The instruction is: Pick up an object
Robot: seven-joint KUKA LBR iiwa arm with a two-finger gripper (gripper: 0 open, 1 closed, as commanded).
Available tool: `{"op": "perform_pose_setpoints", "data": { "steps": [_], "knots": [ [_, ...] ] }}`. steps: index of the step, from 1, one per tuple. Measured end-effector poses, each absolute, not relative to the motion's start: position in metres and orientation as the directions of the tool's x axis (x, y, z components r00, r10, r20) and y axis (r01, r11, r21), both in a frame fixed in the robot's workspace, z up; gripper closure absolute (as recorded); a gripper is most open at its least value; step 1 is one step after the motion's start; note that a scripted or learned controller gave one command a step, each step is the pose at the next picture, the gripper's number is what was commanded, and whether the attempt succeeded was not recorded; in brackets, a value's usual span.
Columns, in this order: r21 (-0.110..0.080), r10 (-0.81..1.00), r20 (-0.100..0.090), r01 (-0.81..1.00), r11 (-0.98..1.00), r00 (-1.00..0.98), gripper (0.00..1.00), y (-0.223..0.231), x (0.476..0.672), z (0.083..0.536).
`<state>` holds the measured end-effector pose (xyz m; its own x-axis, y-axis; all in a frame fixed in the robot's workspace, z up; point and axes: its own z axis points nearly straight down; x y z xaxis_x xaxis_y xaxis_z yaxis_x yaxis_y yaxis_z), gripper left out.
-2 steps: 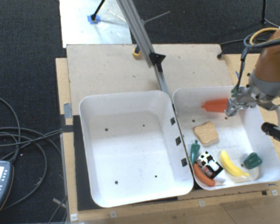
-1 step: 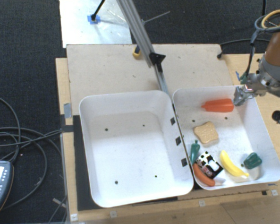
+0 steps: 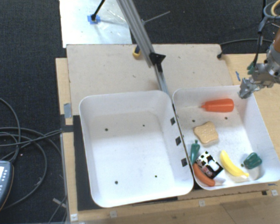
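Gripper (image 3: 245, 91) hovers over right bin's (image 3: 266, 125) upper right rim; finger state: cannot tell. Carrot (image 3: 218, 106) lies alone near bin's far wall. Looks light, stiff, smooth plastic, likely slippery. Best hold: across thick middle.

Pale wooden bench (image 3: 109, 68) bearing two white bins (image 3: 92, 136) side by side

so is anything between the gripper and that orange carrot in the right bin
Nothing visible stands in the way. The gripper sits at the right bin's upper right rim, and the carrot lies just to its left on bare bin floor. The bread slice is nearer the camera, off that line.
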<state>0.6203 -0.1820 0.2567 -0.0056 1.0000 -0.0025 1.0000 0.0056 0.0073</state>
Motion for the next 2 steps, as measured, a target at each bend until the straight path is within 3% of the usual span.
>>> {"op": "perform_pose_setpoints", "data": {
  "steps": [2],
  "knots": [
    [0.001,1.0,0.002,1.0,0.01,-0.01,1.0,-0.089,0.617,0.261]
  ]
}}
